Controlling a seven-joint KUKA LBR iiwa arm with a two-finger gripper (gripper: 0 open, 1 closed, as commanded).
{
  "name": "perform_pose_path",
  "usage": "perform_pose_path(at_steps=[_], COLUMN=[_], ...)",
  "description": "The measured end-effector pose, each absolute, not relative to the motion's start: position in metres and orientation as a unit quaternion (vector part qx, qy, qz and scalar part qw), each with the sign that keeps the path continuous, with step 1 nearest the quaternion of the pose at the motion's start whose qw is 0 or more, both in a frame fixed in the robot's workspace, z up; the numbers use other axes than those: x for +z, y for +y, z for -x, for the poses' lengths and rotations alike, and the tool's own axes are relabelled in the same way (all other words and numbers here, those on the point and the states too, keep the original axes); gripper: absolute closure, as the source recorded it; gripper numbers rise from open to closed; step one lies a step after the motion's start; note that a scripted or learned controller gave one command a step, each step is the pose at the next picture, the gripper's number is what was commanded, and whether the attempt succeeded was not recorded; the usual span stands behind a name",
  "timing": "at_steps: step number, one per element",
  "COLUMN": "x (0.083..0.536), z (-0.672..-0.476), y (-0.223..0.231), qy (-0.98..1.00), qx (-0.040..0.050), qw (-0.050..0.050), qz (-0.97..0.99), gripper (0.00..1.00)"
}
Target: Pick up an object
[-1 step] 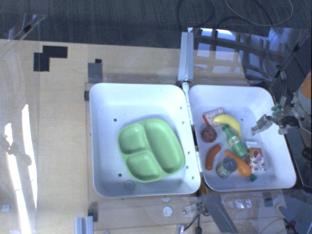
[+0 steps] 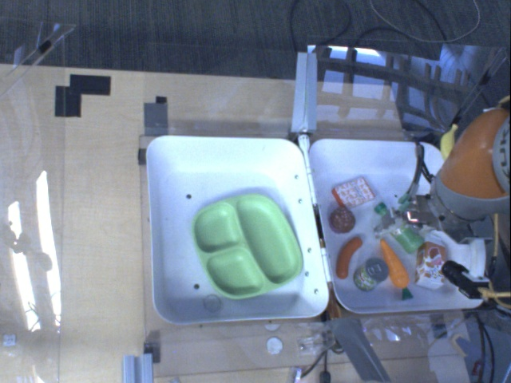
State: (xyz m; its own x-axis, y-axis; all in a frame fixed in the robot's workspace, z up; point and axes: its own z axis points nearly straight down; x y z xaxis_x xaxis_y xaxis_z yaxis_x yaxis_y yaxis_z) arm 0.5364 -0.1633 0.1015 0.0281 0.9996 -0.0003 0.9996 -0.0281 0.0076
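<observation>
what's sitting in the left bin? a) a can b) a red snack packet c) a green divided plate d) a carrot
c, the green divided plate lies alone in the left bin, while the carrot, the can and the red snack packet are all in the right bin.

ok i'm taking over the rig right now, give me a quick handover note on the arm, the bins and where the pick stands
Pincer: low over the right bin, by a small green item; whether it is open or shut cannot be judged, and nothing is seen held.
Right bin: red patterned packet, dark round piece, sausage, can, carrot, red and white carton.
Left bin: a green divided plate.
Done: arm reached into the right bin.
Left: grasp one object and lift it.
</observation>
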Motion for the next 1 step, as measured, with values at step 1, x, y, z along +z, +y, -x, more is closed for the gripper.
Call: perform_pose_path(at_steps=[1], x=[0.0894], z=[-0.5072], y=[-0.1462], qy=[0.734], qx=[0.0045], qw=[0.007], qz=[-0.679], gripper=[0.0])
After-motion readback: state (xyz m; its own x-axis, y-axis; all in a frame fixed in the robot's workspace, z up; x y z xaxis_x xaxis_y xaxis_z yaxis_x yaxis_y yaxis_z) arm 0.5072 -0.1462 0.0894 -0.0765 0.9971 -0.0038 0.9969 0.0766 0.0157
